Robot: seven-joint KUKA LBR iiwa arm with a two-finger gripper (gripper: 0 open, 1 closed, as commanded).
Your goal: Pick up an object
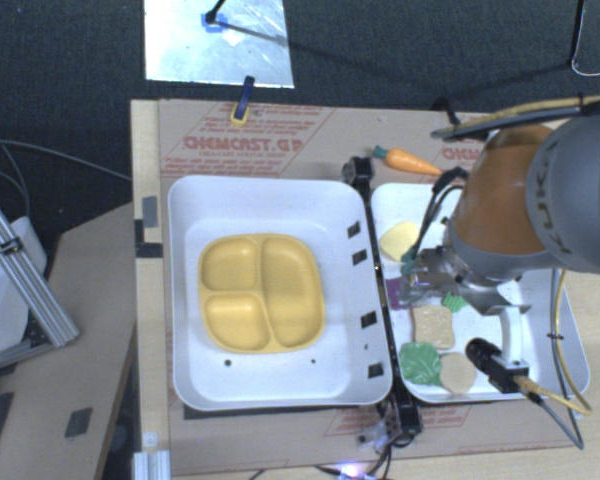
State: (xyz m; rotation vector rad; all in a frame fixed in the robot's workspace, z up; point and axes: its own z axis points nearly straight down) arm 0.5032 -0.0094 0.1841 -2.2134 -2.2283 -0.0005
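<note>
While the grey arm hung over the white bin on the view's right (412,204), the nearest things in it were a green leafy piece (418,361) and a round beige piece (457,376), touching side by side at the near wall. Just beyond them lay a square tan slice like toast (433,325). The gripper (418,283) stood right above that slice's far edge, and I couldn't tell whether it was apart or together; nothing showed in it. A pale yellow rounded piece (398,238) sat a little farther back, near the dividing wall. Alongside, the white bin on the left (280,186) held a yellow divided plastic plate (262,293). Past the bins an orange carrot (412,161) rested on the brown cardboard sheet (280,138), and farther still lay a blue and yellow clip (243,101).
</note>
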